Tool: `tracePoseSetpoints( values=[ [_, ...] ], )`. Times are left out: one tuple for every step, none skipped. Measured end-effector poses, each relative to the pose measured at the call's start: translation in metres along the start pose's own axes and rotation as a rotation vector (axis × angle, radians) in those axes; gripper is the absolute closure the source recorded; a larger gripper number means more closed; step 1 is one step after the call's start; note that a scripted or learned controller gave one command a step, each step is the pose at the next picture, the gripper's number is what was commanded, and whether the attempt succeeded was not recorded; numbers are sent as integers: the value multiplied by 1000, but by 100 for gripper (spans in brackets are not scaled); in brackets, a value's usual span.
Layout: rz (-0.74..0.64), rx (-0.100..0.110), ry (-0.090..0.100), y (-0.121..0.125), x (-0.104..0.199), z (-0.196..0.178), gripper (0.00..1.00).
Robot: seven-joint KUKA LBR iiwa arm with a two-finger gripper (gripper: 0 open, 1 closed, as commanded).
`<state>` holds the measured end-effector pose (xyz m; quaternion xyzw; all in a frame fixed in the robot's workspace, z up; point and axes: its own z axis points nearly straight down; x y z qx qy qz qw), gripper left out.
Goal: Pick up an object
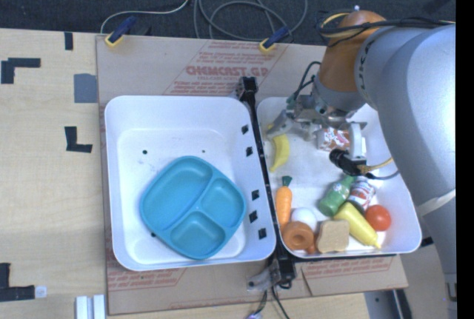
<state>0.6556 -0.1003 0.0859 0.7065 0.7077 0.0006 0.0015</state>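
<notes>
Bins sit side by side on a cardboard sheet in the middle of the frame, and we see the grey arm point(415, 110) coming in from the right, its orange band point(344, 62) above the upper part of the right bin point(392, 195). The gripper point(307, 121) hangs low over that bin's upper left area; whether it is apart or together we cannot tell, and nothing shows clamped in it. Just below and left of it lies the banana point(280, 151), a small curved yellow piece with a darker tip, close to the divider between the bins and apart from the gripper as far as we can judge. Lower along the left wall of the same bin lies a carrot point(284, 205), orange with a green top, and below it an orange ring-shaped piece point(299, 236). Beside that stands a tan block like bread point(334, 236), with a yellow cob-shaped piece point(357, 225), a red tomato point(378, 217) and a green bottle point(335, 197) crowded in the lower right. The left bin point(122, 162) holds a blue divided plate point(192, 206) with three compartments, lying in its lower half.
</notes>
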Motion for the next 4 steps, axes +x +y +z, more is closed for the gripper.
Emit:
tracePoseSetpoints(
  values=[
    [1, 1, 0, 2, 1, 0, 0],
    [2, 0, -1, -14, 5, 0, 0],
    [2, 0, -2, -14, 4, -10, 100],
    [-6, 0, 5, -56, 84, -104, 100]
  ],
)
